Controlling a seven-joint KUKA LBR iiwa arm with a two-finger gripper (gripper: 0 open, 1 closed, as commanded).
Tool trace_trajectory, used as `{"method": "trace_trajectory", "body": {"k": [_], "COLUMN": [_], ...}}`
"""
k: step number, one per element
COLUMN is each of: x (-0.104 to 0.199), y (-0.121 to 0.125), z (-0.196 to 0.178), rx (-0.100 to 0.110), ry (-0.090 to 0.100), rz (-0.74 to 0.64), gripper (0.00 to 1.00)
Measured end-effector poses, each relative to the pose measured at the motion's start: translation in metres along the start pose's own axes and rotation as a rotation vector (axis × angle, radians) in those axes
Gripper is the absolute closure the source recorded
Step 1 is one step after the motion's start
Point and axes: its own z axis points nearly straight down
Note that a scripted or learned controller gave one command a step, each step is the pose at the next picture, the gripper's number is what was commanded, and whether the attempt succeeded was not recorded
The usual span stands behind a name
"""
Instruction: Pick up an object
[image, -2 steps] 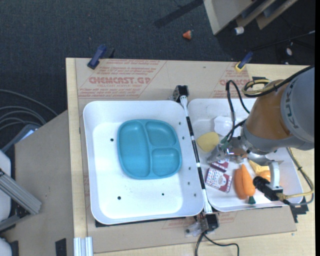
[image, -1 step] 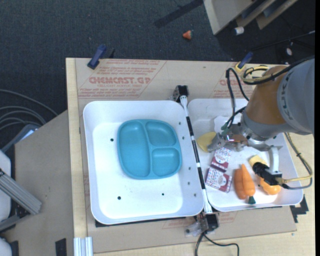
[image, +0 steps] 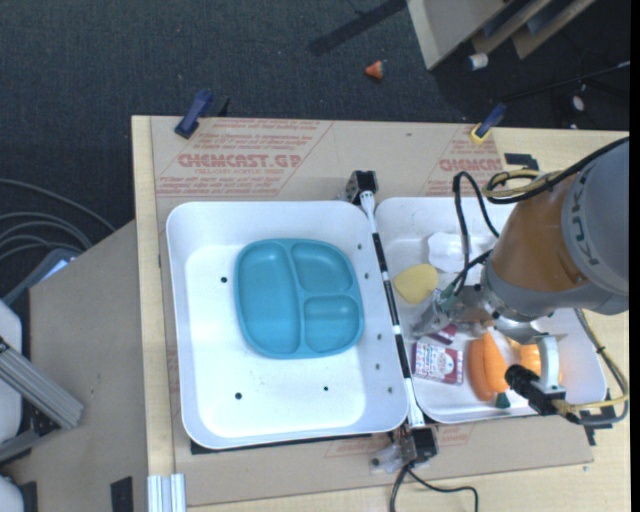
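Observation:
My gripper (image: 443, 313) is low in the right bin (image: 570, 395), near its left side, under the orange-banded wrist. Just below it lies a small red and white packet (image: 438, 361). A pale yellow rounded object (image: 415, 282) sits just up and left of the gripper. An orange carrot-like object (image: 487, 367) lies to the right of the packet, and a white object (image: 445, 246) rests farther back. The wrist hides the fingers, and nothing shows between them.
The left bin (image: 200, 300) holds a teal divided plate (image: 298, 296). A black-and-white rail (image: 385, 300) runs between the two bins. The arm's body covers much of the right bin's right side. Blue clamps sit on the cardboard at the back.

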Motion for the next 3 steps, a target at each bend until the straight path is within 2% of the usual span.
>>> {"method": "trace_trajectory", "body": {"k": [1, 2, 3], "x": [-0.042, 0.001, -0.004], "y": [0.08, 0.044, 0.039], "z": [-0.001, 0.0, -0.001], "rx": [-0.004, 0.0, 0.0], "ry": [-0.002, 0.0, 0.0], "rz": [-0.001, -0.001, 0.0], "gripper": [0.0, 0.0, 0.0]}}
